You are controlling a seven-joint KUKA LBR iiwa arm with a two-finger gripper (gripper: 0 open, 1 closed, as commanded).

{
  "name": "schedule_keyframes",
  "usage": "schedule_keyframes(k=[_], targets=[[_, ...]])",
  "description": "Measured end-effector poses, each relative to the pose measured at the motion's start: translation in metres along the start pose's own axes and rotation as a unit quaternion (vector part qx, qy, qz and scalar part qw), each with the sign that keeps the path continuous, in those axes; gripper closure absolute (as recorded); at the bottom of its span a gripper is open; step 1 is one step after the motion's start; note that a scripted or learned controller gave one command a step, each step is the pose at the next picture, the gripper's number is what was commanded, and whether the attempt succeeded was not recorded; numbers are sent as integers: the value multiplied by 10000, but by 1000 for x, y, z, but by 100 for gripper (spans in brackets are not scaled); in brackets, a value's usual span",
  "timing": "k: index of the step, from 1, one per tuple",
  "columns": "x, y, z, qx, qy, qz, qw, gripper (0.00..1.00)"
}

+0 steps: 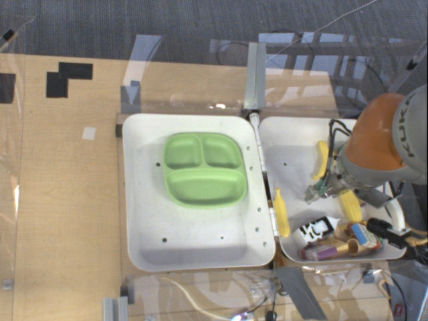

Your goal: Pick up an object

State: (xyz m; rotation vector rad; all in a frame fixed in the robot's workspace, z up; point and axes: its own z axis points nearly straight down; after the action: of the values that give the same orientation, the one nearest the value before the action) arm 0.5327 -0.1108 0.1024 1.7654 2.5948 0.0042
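Yellow pieces crowd the right bin (pixel 294 146), so the gripper (pixel 319 191) should come straight down on just one. Whether it is open or holding anything, I cannot tell. A yellow stick (pixel 322 159) lies just above it, a yellow block (pixel 350 206) just right.

Legible text: partial lettering "KU" on the grey arm housing (pixel 416 127) at the right edge. No other markings are readable.

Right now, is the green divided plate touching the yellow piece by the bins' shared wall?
Apart. The camera view shows the green plate in the left bin, the yellow piece across the wall.
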Motion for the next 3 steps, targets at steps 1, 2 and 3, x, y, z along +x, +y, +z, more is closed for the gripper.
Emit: schedule_keyframes(k=[1,2,3], targets=[[0,0,0,-1,-2,4,10000,0],[11,53,-129,-16,-11,556,9985,0],[21,51,-157,-2,-5,1333,9911,0]])
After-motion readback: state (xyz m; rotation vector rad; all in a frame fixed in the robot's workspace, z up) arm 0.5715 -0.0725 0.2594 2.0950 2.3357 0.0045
